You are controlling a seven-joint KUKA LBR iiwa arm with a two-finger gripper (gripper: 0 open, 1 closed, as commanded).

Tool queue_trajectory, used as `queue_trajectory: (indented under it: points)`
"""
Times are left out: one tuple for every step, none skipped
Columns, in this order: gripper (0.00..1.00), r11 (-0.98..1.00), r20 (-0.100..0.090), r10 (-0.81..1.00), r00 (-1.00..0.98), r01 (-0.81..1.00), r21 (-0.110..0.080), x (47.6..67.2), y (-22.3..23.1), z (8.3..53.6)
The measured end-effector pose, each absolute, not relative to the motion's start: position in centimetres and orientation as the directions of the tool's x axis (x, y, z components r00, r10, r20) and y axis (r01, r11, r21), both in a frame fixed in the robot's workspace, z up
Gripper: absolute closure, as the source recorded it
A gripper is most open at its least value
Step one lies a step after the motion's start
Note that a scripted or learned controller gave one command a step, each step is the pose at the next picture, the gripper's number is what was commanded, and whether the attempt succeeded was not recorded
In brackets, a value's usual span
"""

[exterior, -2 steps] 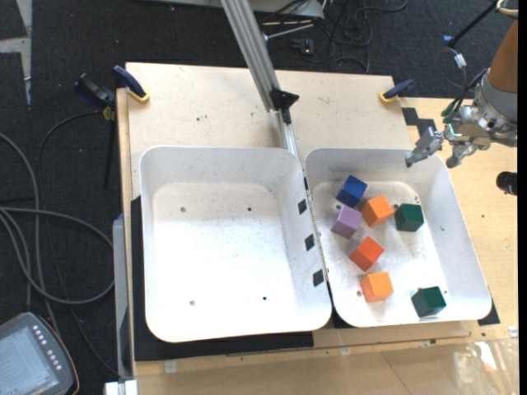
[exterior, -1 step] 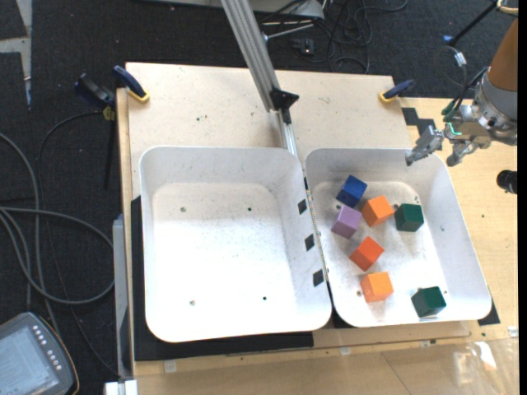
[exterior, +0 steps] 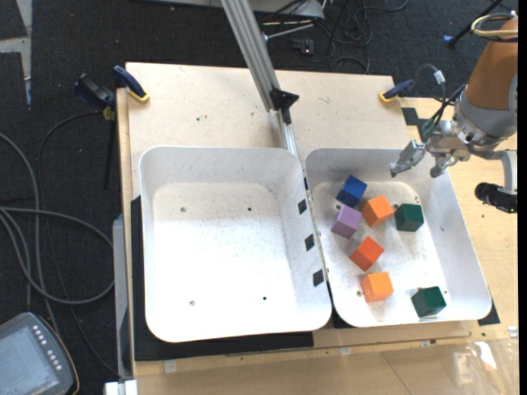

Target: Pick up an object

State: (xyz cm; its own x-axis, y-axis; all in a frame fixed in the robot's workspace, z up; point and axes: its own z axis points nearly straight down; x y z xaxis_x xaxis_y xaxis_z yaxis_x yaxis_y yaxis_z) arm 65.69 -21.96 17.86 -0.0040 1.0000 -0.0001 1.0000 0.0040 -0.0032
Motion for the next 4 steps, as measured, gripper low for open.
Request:
queue_trajectory:
  points:
    - [0.00, 0.002, 0.001, 1.000, -0.002, 1.000, -0.006, 65.4, -21.9, 11.4]
    - [0.00, 0.004, -0.001, 1.000, -0.004, 1.000, -0.001, 65.4, -21.8, 9.4]
    - [1.00, 0.005, -0.003, 1.000, -0.005, 1.000, 0.004, 65.6, -21.8, 10.7]
    - [1.00, 0.001, -0.004, 1.000, -0.001, 1.000, 0.008, 65.7, -22.3, 17.1]
